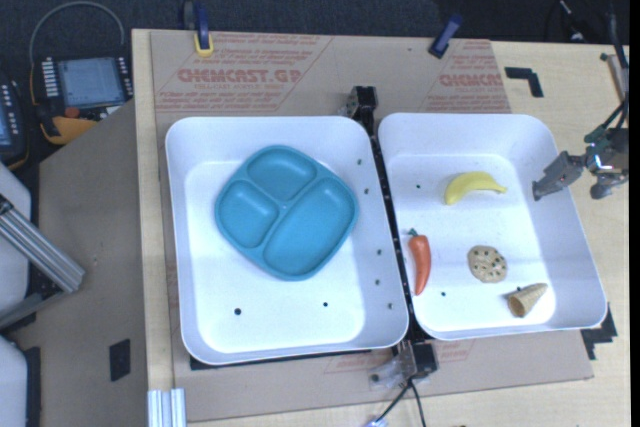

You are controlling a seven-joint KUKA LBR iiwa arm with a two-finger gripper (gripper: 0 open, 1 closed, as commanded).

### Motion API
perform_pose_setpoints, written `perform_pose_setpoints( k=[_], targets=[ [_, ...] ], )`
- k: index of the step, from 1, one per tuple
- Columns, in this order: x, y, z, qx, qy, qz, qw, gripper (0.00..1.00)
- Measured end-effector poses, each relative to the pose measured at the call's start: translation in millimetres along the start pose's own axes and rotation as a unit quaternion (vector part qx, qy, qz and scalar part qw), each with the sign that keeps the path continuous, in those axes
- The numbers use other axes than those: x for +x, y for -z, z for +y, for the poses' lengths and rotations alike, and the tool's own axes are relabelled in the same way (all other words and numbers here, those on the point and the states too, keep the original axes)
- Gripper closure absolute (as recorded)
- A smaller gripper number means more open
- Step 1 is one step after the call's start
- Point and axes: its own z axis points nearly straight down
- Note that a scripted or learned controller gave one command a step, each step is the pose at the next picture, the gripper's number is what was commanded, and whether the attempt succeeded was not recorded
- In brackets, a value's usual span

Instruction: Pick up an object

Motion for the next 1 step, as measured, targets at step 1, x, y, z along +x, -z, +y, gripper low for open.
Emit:
perform_pose_setpoints(
  k=[1],
  targets=[
    [3.7,-42.8,3.3,0.002,0.0,0.001,1.0,0.0]
  ],
)
